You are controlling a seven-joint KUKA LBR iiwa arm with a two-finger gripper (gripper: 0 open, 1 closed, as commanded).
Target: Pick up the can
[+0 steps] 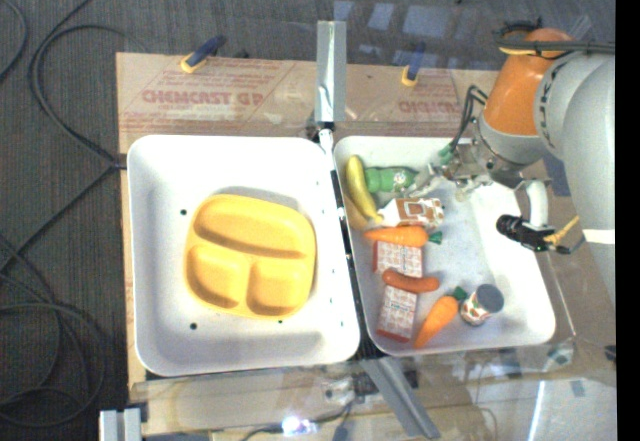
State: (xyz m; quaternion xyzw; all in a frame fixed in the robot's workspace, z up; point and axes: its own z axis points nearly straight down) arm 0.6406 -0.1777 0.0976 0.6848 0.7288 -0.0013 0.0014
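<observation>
The can (483,302) is small, with a grey lid and a red and white label. It lies in the near right corner of the right bin (520,259), beside the leafy end of a carrot (436,320). My gripper (455,170) hangs over the far side of the same bin, near a green bottle (386,177) and a small carton (419,212). It is well away from the can, toward the back. The grey arm with its orange band (515,97) comes in from the right.
A banana (356,191), a second carrot (399,235), a sausage (411,281) and two red and white packets (398,313) crowd the right bin's left half. A yellow divided tray (252,254) sits in the left bin (160,229).
</observation>
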